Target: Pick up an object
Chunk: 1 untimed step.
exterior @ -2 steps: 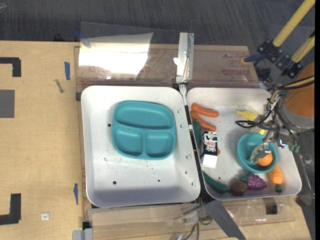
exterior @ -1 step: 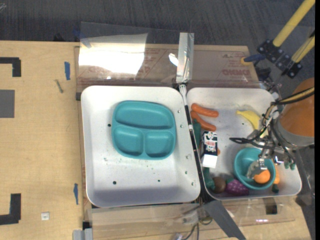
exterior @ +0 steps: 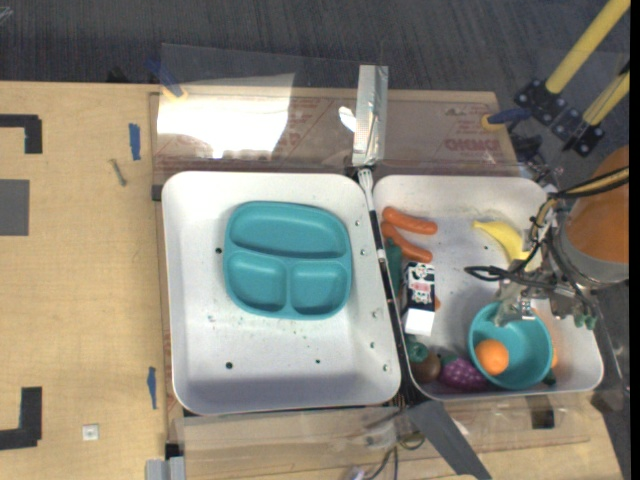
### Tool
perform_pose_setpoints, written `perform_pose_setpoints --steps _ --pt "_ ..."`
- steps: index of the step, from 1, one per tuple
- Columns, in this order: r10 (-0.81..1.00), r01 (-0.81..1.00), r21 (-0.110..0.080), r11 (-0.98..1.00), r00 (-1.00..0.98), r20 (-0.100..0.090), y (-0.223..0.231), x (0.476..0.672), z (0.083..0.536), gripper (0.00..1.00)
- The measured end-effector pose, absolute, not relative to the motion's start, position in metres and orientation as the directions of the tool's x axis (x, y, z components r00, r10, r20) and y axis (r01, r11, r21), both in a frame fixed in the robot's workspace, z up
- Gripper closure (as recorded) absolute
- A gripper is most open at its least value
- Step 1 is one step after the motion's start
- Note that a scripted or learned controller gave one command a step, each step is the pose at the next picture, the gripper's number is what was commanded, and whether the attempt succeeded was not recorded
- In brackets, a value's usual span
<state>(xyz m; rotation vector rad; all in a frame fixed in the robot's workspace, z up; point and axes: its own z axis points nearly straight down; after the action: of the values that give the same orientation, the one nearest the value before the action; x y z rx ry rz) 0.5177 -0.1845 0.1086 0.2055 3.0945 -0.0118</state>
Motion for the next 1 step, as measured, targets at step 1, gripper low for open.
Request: perform_pose_setpoints --steps 1 --pt "-0.015 -0.014 -0.017 1.000 -0.997 -0.082 -0.1524 0.5040 0.1036 1.00"
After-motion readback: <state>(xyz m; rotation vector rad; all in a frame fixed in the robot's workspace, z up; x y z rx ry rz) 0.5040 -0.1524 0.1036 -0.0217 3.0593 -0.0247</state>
